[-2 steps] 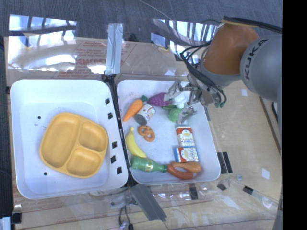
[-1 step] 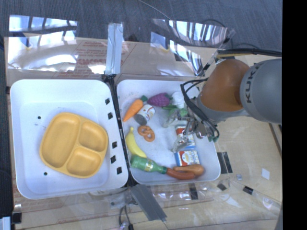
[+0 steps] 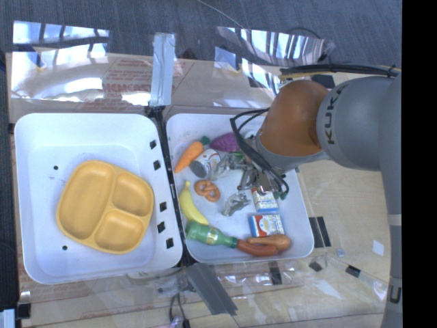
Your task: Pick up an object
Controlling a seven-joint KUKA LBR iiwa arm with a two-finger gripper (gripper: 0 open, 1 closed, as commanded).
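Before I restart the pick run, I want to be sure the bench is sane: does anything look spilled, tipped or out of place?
Nothing stands out. The yellow divided tray lies flat in the left bin. The toys, among them a carrot, banana and green bottle, lie loose inside the right bin, none over its rim.

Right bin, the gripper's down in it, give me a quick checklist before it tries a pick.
1. Gripper over the right bin: ok.
2. Object between its fingers: cannot tell.
3. Nearest targets, pretzel and small box, lie close beside it: ok.
4. Crowding: banana, bottle and hot dog packed together: not ok.
5. Carrot lies apart at the bin's far end: ok.
6. Yellow tray in the left bin, out of the way: ok.
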